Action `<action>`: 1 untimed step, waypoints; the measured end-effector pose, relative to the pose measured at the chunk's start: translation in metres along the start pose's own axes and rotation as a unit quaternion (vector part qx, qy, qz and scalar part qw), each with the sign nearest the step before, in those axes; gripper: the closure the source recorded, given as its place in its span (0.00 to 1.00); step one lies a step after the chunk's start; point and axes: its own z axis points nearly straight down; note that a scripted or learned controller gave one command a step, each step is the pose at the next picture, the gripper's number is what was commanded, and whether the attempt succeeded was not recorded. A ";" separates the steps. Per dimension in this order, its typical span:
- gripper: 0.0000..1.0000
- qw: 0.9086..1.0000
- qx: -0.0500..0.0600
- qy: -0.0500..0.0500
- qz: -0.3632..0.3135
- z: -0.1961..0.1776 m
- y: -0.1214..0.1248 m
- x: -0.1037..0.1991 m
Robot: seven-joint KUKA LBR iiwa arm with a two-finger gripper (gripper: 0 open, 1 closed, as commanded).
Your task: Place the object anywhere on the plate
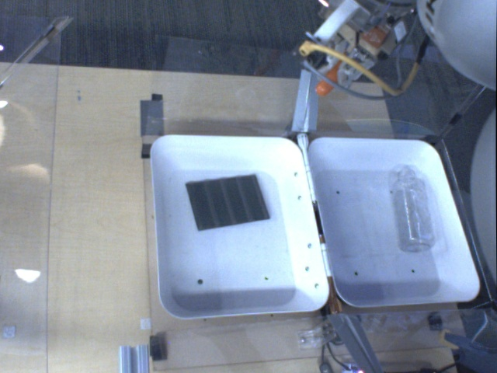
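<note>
The gripper [335, 37] hangs at the top of the camera view, above the far edge of the bench and beyond both bins. Whether it is open or closed cannot be told: the tip is a cluster of white, orange and yellow parts with a looping yellow cable, and nothing is visibly held there. Behind it the grey arm [458, 14] rises out of the top right corner.

Below the gripper, a thin grey metal bracket [303, 111] stands at the far end of the seam between the two bins.

The clear plastic bottle [410, 208] lies on its side in the right shallow white bin [349, 286], lengthwise from the far edge toward the near edge, close to that bin's right wall. It is well apart from the gripper.

The dark grey ribbed rectangular plate [227, 201] lies flat in the left shallow white bin [233, 294], in its far half and slightly nearer its left wall, turned a little askew to the bin's edges. Nothing rests on it.

The two bins touch along their inner walls on the light wooden bench [78, 231]. A small black block [156, 99] sits on the bench just beyond the left bin's far left corner.
</note>
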 end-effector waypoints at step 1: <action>1.00 0.963 0.001 0.000 0.270 0.032 -0.025 0.003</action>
